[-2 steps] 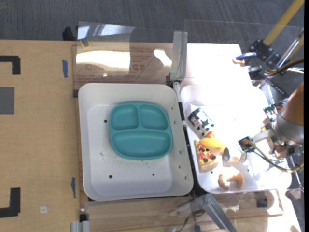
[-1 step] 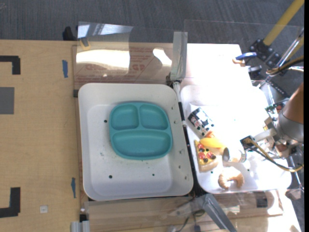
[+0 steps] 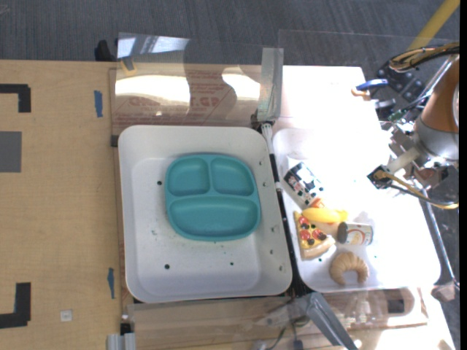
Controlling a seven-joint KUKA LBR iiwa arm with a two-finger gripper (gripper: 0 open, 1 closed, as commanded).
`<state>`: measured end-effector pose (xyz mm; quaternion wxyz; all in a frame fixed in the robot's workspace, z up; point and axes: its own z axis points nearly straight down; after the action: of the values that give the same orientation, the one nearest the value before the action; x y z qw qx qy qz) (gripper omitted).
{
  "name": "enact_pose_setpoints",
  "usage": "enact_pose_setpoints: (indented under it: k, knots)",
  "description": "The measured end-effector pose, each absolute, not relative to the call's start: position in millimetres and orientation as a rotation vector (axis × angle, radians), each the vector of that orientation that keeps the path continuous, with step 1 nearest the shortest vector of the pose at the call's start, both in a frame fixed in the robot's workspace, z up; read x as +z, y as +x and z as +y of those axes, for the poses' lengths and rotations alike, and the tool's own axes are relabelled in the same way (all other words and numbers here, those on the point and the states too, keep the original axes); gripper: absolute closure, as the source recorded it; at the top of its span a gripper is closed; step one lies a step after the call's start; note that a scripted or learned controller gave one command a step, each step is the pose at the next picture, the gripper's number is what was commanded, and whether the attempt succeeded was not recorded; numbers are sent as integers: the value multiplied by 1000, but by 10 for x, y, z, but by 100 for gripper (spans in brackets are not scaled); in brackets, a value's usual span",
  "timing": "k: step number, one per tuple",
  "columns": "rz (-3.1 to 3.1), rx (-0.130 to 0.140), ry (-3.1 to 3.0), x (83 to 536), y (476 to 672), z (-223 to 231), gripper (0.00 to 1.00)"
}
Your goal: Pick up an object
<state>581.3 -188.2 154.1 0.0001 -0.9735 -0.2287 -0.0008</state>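
at the right edge of the frame, the grey arm (image 3: 438, 141) with its orange band reaches in over the right bin (image 3: 394, 262). the hand (image 3: 423, 168) sits above that bin's right side, about halfway down it. glare washes out this part of the view, so i cannot tell whether the hand is open or closed.

the things i could pick all lie in the right bin, gathered in its lower left part and well apart from the hand. nearest the top is a small black and white packet (image 3: 302, 183), lying at a slant close to the bin's left wall. just below it is a yellow banana (image 3: 325, 215), and a toy pizza slice (image 3: 312, 239) lies under the banana's left end, touching it. to the right of the pizza is a small white and brown item (image 3: 355, 233), perhaps a little carton or can on its side, though i can't make it out well. a brown croissant (image 3: 348, 267) lies lowest, just beneath that item.

the left bin (image 3: 135, 195) holds a teal divided plate (image 3: 212, 197), flat in the middle, with two small compartments at the top and one wide one below. both bins rest on the tan desk (image 3: 58, 195).
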Motion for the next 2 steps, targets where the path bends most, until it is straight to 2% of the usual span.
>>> enact_pose_setpoints:
  k: [1, 2]
  knots:
    - [-349, 2, -3109, 851, 6155, -2155, 100]
    - [-332, -13, -3122, 1781, 6176, -1460, 100]
